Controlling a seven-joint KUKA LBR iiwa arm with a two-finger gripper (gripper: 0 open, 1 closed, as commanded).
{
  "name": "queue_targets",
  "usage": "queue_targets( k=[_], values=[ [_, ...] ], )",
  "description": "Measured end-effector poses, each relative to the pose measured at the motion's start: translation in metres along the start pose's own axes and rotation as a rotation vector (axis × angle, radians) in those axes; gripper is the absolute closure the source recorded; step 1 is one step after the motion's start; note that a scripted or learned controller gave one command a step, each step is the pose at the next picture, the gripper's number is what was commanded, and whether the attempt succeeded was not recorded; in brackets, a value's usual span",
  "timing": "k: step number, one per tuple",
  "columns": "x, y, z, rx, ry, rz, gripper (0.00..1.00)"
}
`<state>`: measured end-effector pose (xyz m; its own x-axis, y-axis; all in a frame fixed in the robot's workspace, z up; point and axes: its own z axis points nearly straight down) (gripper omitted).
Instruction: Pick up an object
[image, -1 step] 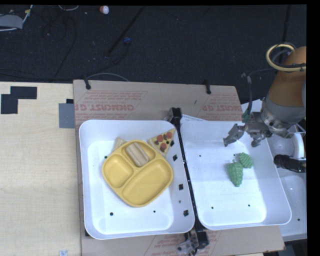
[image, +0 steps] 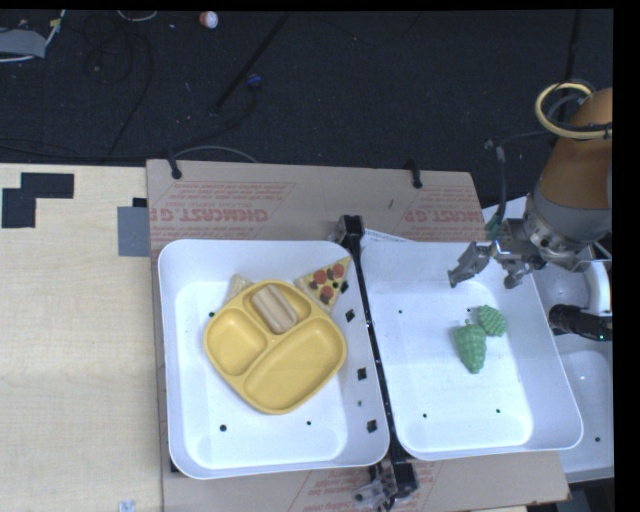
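A pale wooden bench (image: 70, 330) is carrying a brown printed cardboard sheet (image: 300, 200), with two shallow white plastic bins (image: 185, 420) sitting side by side on it.

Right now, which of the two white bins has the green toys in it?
The right bin, the one under the tool. Its green toys lie near its middle; the left bin holds a yellow divided plate instead.

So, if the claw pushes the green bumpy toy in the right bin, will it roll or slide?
The green bumpy toy looks lumpy and uneven, so it would probably slide or tumble, not roll smoothly. It seems small, likely light. The bin floor looks smooth, which favours sliding.
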<state>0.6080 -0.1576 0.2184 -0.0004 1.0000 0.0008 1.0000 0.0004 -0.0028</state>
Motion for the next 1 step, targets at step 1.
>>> queue_targets(
  k=[1],
  values=[
    [0.0025,-0.0011,0.0646,0.006,0.001,0.001,0.0]
  ],
)
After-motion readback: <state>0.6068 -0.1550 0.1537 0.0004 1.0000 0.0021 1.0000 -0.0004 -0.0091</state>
